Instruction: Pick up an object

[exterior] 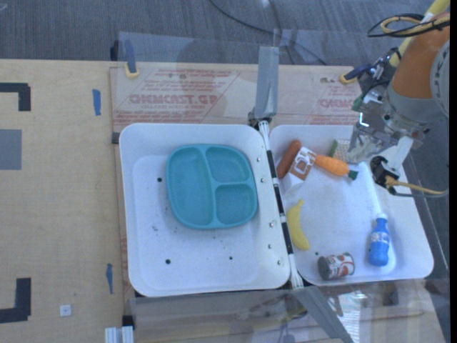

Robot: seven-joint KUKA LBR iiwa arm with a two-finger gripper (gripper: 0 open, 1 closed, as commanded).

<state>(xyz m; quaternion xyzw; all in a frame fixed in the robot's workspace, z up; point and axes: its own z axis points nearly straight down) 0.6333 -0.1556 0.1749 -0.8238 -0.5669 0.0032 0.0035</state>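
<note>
Arm (418,63) bent over right bin (421,245), pincer (360,147) near carrot (333,166).

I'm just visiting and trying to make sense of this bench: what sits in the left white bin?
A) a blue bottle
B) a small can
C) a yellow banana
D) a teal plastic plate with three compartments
D: the teal plastic plate with three compartments lies alone in the left white bin; the other three things lie in the right white bin.
</note>
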